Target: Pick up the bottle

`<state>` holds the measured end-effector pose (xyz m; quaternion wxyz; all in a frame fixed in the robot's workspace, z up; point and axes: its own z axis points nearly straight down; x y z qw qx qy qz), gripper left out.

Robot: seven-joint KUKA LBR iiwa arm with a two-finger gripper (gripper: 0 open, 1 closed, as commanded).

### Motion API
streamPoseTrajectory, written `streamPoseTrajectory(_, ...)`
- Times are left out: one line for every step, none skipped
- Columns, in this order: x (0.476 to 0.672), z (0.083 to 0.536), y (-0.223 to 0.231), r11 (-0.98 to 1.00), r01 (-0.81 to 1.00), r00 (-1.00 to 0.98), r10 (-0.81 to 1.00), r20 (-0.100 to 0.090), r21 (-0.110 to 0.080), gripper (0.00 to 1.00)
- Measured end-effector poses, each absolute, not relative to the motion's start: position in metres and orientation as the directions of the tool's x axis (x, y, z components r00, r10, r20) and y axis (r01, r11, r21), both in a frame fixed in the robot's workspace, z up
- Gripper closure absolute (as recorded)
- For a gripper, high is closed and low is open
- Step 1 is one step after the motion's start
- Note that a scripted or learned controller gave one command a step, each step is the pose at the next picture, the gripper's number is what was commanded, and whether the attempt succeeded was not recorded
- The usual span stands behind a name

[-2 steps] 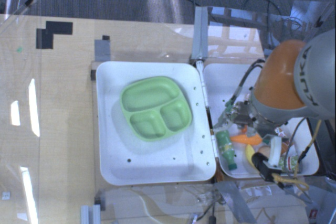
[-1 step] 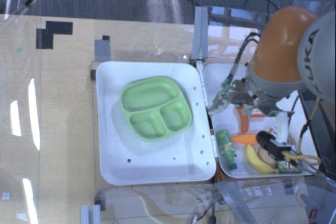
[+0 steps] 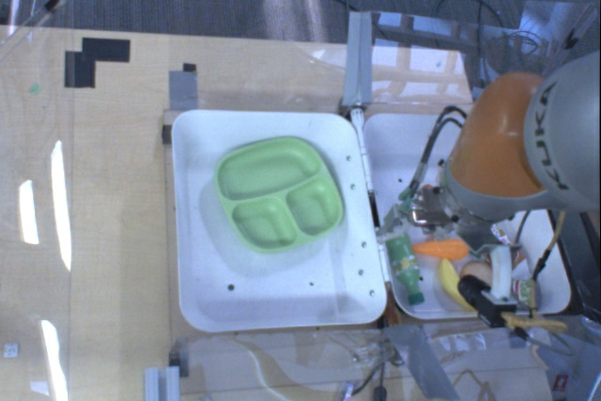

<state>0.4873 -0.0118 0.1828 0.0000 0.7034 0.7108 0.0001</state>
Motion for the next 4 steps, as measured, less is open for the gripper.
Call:
streamPoseTrajectory(0.487, 0.183, 0.015, 0.011, 1.000, -0.011, 1.000, 0.000, 0.001, 0.00)
streamPoseTrajectory(0.488, 0.184, -0.030, -0.022, 1.000, 0.022, 1.000, 0.000, 0.002, 0.00)
streamPoseTrajectory(0.488, 0.183, 0.022, 0.039, 0.999, -0.039, 0.999, 0.000, 0.001, 0.00)
streamPoseTrajectory(0.488, 0.184, -0.005, 0.011, 1.000, -0.011, 1.000, 0.000, 0.003, 0.00)
